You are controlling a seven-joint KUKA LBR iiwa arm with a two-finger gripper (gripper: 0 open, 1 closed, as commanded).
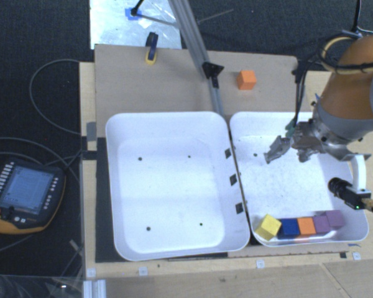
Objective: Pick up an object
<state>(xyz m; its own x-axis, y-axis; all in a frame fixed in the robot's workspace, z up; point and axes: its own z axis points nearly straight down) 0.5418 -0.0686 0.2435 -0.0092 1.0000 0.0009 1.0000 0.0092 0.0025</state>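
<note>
We see the gripper (290, 149) above the right bin (255, 124), fingers spread wide, holding nothing; coloured blocks (300, 226) line the bin's near edge.

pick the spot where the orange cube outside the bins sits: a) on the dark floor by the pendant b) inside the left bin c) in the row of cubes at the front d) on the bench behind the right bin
d: the lone orange cube rests on the brown bench just beyond the far rim of the right bin, apart from the bin.
</note>
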